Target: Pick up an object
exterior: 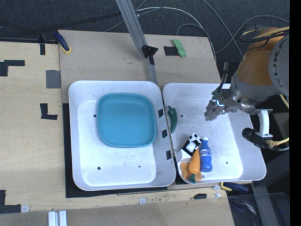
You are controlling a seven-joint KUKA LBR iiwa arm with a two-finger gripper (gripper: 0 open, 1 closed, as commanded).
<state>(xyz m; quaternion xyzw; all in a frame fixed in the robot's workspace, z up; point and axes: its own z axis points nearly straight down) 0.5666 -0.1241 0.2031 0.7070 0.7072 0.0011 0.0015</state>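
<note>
My gripper (212, 112) hangs over the upper middle of the right bin (240, 140), pointing down-left, with nothing seen between its fingers. Below it, near the bin's front left corner, lie a blue bottle (205, 156), an orange carrot-shaped toy (194, 168) and a small black-and-white object (191, 143). A dark green item (172, 118) rests against the bin's left wall. The gripper is well above and to the right of these things.
The left bin (82, 140) holds a teal square plate (126, 119). A grey pole (136, 27) slants down from the top to the divide between the bins. A green clip (179, 48) and cables lie on the bench behind.
</note>
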